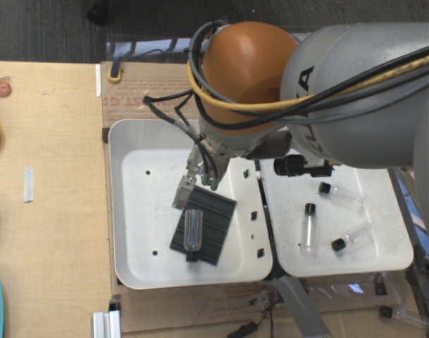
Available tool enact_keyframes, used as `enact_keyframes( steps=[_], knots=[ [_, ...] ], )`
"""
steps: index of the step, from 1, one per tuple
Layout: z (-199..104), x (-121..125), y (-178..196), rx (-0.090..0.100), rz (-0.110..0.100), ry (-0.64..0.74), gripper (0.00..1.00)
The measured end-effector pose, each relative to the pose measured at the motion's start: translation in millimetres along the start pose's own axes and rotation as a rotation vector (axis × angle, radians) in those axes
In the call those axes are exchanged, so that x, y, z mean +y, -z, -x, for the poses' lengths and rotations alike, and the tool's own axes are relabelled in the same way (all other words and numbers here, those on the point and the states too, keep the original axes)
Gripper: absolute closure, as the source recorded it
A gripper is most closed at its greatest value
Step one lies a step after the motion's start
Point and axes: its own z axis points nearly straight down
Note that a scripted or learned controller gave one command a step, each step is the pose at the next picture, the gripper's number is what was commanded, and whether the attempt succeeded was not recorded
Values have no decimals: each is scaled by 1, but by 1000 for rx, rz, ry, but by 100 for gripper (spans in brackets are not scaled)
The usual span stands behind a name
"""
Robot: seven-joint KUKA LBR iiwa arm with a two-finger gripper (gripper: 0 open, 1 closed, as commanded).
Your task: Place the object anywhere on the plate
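Left bin (129,259): a dark ribbed plate (213,220) lies flat near the centre, turned at a slant. A clear vial (192,229) with a black cap lies on the plate along its length, cap toward the plate's lower edge. The vial rests fully on the plate, on its left half.

End effector (187,189): just above the plate's upper left corner, hanging from the wrist. One grey finger (184,194) is visible beside the corner; the other is hidden under the wrist hardware, so whether the fingers are spread or closed cannot be told. Nothing is visible between them. The vial lies apart from the end effector, below it in the view.

Arm (355,97): enters from the right, crossing over the right bin's upper part; the orange band (246,65) sits above the left bin's upper right corner. Black and yellow cables (200,83) loop around the wrist.

Right bin (401,255): three more clear vials with black caps, possibly four, since glare blurs the plastic. One vial (309,227) stands out, lying lengthwise near the bin's left side; another vial (351,239) lies near the lower right, and a third vial (339,192) nearer the top.

Worktop (52,189): light wood to the left of the bins.
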Motion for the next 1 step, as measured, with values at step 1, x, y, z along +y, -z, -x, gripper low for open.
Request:
enact_keyframes(
  steps=[1],
  knots=[
    [-56,-1,-135,3,-2,201,0]
  ],
)
